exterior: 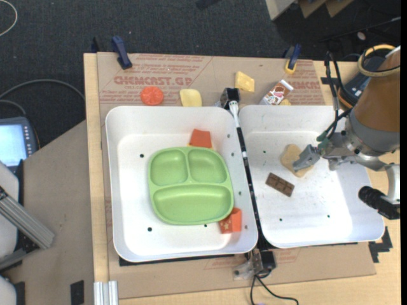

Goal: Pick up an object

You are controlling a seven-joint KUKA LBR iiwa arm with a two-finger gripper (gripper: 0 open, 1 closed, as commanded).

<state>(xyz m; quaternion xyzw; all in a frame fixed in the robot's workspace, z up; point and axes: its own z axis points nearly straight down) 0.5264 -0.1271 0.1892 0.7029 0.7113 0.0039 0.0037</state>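
Tan block [291,155] in right bin [356,230], touching the claw [304,162]; grip state unclear.

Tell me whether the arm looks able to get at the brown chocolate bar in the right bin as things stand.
Probably yes. The chocolate bar lies flat on bare bin floor in the right bin, with nothing over it. The gripper is already in that bin, by the tan block.

Arm [381,107] — cut off by the right edge. Gripper [304,162] overlaps the tan object [291,155]; finger state indeterminate. Orange block [231,221] — partly hidden under the green plate [189,185].
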